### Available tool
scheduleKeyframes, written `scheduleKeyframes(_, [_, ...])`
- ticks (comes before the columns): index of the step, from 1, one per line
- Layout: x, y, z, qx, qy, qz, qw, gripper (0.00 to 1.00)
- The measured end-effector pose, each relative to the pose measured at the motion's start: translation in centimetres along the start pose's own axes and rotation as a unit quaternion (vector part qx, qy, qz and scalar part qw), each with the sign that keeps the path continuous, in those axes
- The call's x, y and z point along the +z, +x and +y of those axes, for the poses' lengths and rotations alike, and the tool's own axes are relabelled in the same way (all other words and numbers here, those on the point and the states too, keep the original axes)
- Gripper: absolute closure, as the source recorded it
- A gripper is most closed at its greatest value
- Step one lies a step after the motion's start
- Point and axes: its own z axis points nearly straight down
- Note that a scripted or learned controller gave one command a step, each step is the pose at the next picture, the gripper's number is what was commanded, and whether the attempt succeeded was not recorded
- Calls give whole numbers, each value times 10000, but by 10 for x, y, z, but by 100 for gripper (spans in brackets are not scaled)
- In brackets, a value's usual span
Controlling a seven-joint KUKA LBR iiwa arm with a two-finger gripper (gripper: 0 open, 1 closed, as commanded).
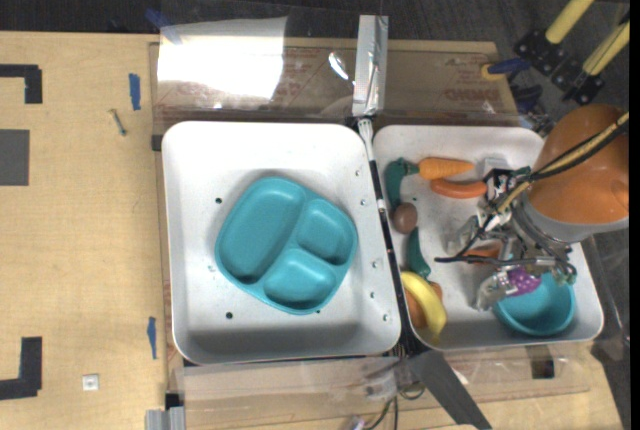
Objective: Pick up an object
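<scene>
Your gripper (497, 258) is low in the right bin (455, 140), and you cannot tell its finger state through the cables and metalwork. Just at its 5 o'clock sits a teal bowl (540, 310) with a purple object (519, 279) on its rim. An orange carrot (447, 175) lies near at 11 o'clock, a brown ball (403, 216) at 10 o'clock, a yellow banana (424, 302) at 8 o'clock against the bin's left wall. The left bin (190, 248) holds a teal divided plate (287, 242), with bare floor around it.

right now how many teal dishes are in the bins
2: a divided plate in the left bin, a small bowl at the right bin's near corner. The arm may hide more.
</scene>
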Motion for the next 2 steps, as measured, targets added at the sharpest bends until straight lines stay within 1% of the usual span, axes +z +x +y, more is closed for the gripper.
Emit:
scheduleKeyframes(1, [-62, -75, -34, -253, 10, -9, 9997, 0])
scheduleKeyframes(2, [1, -36, -54, 383, 7, -2, 9993, 0])
